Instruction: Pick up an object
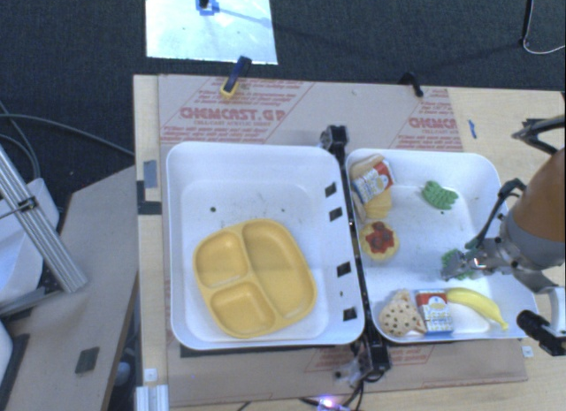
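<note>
My gripper point(457, 263) is low inside the right bin point(469, 171), near its right side, just above a yellow banana point(478, 305). Its tips are small and blurred. Along the bin's front edge lie a red and white carton point(432, 310) and a cookie-like item point(400, 314). A round yellow piece with a red top point(380, 239) sits by the bin's left wall, with a packaged snack point(371, 183) behind it. A green toy point(439, 194) rests toward the back of the bin.
The left bin point(190, 171) holds a yellow divided plate point(255, 277). A black divider point(347, 224) runs between the two bins. The arm point(539, 215) comes in from the right over the bin's edge.
</note>
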### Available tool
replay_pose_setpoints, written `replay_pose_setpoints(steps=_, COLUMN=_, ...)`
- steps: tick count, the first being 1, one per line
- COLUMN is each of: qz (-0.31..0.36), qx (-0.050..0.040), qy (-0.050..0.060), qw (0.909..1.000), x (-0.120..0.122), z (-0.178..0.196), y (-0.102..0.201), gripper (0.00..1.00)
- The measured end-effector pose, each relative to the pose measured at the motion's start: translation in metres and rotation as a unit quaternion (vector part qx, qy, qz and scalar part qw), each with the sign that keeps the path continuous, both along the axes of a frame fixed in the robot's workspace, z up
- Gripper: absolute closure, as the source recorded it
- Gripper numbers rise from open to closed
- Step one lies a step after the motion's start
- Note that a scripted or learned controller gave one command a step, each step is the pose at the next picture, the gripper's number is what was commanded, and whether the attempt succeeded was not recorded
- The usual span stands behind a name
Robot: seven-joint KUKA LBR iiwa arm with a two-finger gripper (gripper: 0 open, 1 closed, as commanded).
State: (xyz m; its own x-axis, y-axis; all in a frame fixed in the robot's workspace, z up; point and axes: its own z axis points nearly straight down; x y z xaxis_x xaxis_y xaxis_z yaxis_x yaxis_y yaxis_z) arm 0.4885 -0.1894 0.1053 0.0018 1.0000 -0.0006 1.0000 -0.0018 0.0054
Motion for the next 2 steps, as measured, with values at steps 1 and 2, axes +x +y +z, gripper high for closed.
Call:
replay_pose_setpoints(steps=1, qz=0.000, qx=0.0000, qy=-0.001, qw=1.0000, x=0.001, z=0.010, y=0.000, gripper=1.00)
replay_pose_setpoints(steps=2, qz=0.000, qx=-0.0002, qy=-0.002, qw=1.0000, x=0.002, z=0.020, y=0.000, gripper=1.00)
